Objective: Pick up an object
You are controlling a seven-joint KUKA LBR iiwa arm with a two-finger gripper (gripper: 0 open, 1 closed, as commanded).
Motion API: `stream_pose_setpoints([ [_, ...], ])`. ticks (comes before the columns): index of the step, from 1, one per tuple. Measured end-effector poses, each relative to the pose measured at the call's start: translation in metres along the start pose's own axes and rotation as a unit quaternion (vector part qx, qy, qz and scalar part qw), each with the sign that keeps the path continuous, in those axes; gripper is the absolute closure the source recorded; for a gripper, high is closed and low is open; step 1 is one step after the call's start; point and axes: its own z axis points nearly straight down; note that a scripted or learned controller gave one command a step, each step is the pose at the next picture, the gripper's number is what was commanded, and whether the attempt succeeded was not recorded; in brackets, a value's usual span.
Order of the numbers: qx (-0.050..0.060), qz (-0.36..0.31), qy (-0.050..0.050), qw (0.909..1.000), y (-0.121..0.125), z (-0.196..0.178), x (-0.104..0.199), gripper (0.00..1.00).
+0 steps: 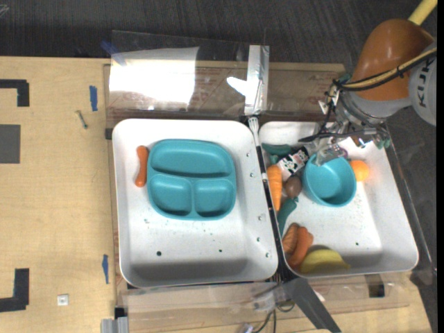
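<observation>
The right bin (pixel 378 238) holds a teal bowl (pixel 330 181), an orange ball-like item (pixel 361 170) at the bowl's right, an orange carrot (pixel 275 184) along the left wall, a dark brown piece (pixel 293 186), a black-and-white packet (pixel 294 161), orange-brown toy food (pixel 297 243) and a yellow piece (pixel 323 259) at the front. My gripper (pixel 334 146) hangs over the bin's back, just above the bowl's far rim. The left bin (pixel 194 255) holds a teal divided tray (pixel 191 177) and an orange sausage-like item (pixel 141 165).
A clear plastic sheet (pixel 180 78) and a metal bracket (pixel 257 75) stand behind the bins. Wooden bench (pixel 48 207) lies to the left with black and blue tape marks. The arm's orange band (pixel 390 47) looms over the right bin's back corner.
</observation>
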Motion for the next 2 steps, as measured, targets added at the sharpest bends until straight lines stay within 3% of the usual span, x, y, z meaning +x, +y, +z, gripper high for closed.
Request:
stream_pose_setpoints([
  [1,0.000,0.052,-0.003,0.9986,0.025,-0.147,-0.011,1.00],
  [2,-0.006,0.007,0.007,0.9999,0.063,-0.071,-0.020,1.00],
])
